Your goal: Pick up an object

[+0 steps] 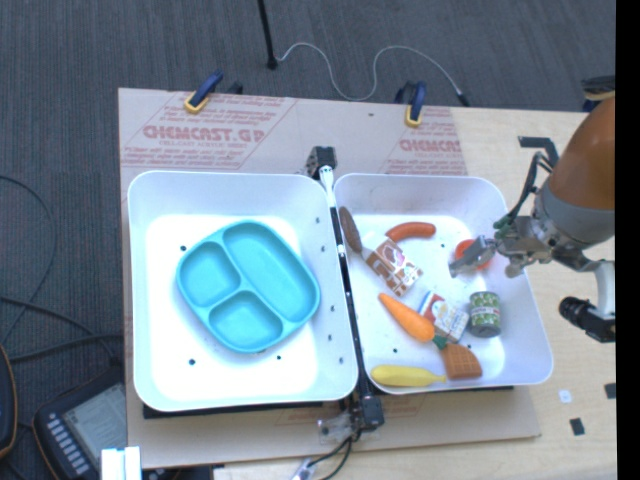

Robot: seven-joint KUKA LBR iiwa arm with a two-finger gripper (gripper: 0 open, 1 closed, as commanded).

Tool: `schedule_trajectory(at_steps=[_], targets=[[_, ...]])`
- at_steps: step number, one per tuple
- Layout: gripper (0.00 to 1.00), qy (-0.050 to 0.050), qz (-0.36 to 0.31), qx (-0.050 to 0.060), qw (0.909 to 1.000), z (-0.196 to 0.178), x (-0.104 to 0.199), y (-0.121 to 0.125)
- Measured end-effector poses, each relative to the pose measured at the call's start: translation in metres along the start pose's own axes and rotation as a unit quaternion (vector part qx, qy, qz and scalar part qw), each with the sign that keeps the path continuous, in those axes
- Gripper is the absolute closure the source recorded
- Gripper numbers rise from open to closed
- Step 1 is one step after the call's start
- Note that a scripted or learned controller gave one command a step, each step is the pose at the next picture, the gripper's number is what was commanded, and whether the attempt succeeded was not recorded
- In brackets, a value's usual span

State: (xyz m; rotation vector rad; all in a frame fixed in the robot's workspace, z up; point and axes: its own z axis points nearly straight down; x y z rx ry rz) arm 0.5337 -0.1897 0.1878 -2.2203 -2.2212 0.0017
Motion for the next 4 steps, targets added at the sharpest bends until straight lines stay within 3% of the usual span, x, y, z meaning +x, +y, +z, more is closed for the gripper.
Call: schedule_trajectory(at_steps=[1, 2, 3, 4], targets=[[0.00, 0.000, 0.000, 0.000, 1.0000, 0.090, 0.037, 0.001], [1.00, 0.000, 0.000, 0.000, 1.0000, 0.081, 0.038, 0.001], [0.00, 0.000, 0.000, 0.000, 1.0000, 0.082, 0.038, 0.001], [0.00, -0.003, 0.001, -0.006, 1.0000, 0.100, 0.091, -0.024]])
